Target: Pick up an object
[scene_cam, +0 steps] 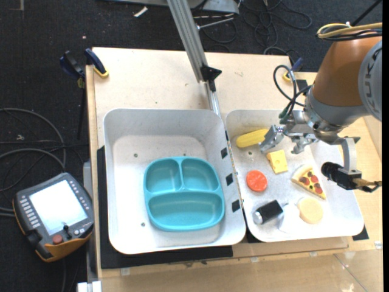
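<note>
The gripper (285,137) hovered in the right bin (352,224), fingers spread, holding nothing. The toy corn cob (250,139) lay just left; the cheese wedge (277,161) lay below. Recommended procedure: centre over one item before descending, keeping clear of its neighbour.

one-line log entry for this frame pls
phase: approach | gripper: over right bin, open, nothing held | nearest: corn, cheese | tray: left bin

A pale wooden bench (158,78) stood on dark carpet (42,120) strewn with black cables (267,11); a metal pole (188,32) leaned overhead.
</note>
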`<control>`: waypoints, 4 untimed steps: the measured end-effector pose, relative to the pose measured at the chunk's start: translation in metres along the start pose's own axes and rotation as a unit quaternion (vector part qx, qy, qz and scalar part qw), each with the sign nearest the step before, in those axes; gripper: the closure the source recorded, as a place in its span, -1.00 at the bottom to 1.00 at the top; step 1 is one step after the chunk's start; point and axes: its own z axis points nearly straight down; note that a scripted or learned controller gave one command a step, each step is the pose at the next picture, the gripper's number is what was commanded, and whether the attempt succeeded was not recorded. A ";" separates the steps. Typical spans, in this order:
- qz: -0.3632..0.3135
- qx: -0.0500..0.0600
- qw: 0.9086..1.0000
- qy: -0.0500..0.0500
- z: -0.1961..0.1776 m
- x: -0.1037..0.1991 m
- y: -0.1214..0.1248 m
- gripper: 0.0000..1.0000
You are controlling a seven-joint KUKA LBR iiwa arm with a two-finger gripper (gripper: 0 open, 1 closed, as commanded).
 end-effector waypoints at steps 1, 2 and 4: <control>0.000 0.000 1.000 0.000 0.000 0.000 0.000 -1.00; 0.001 0.003 1.000 0.000 0.063 -0.001 -0.006 -1.00; 0.001 0.000 1.000 0.000 0.125 -0.006 -0.008 -1.00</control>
